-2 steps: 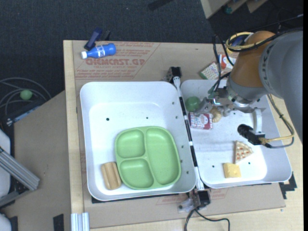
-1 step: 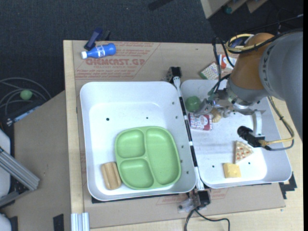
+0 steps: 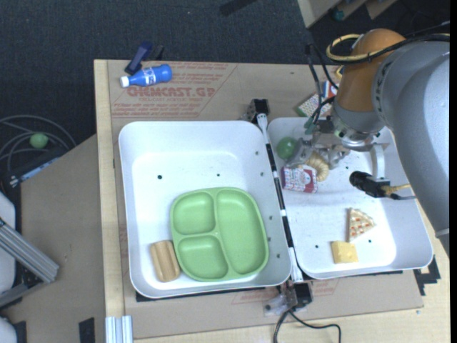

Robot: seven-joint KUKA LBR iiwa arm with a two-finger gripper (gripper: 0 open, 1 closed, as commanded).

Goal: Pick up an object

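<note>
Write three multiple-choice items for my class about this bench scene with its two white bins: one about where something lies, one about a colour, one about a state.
1. Where does the green plastic divided plate lie?
A. In the left white bin
B. In the right white bin
C. On the cardboard outside both bins

2. What colour is the small bottle on the cardboard behind the bins?
A. Red
B. Blue with a white cap
C. Yellow

3. How does the triangular pizza-slice toy lie?
A. Stacked on the yellow cheese-like block
B. Inside the divided plate
C. Flat on the right bin's floor, apart from the block

Answers: 1 A, the plate sits by the tan bread-like piece in the left bin. 2 B, its body is blue. 3 C, white floor shows between slice and block.
</note>
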